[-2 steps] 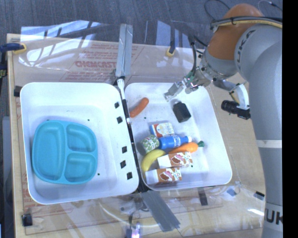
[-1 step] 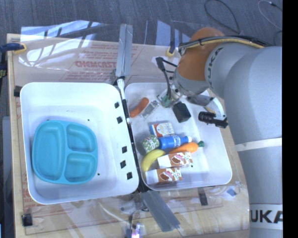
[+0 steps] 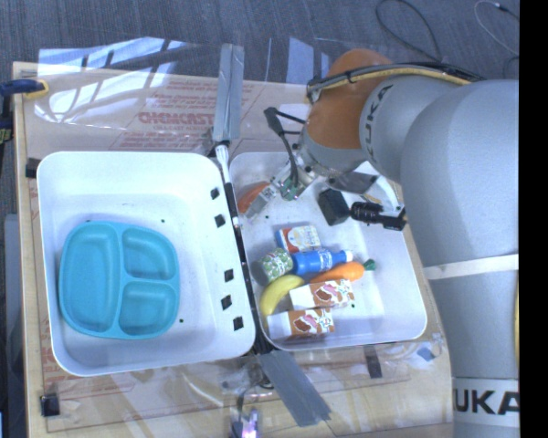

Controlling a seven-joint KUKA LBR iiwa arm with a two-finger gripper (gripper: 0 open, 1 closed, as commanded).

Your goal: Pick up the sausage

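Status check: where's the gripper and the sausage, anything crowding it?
Gripper low in right white bin, far corner. Reddish-orange sausage beside it at left wall, grip unconfirmed. Small white carton and blue bottle nearer camera, apart.

Your grey arm (image 3: 457, 172) comes in from three o'clock, bulking over the right side of the view. Its orange band (image 3: 342, 108) sits toward twelve o'clock, and the gripper (image 3: 288, 187) points down toward nine o'clock.

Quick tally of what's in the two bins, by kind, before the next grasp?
Sausage: 1
Banana: 1
Carrot: 1
Blue bottle: 1
Green round item: 1
Small cartons: 3
Blue divided tray: 1
Total: 9
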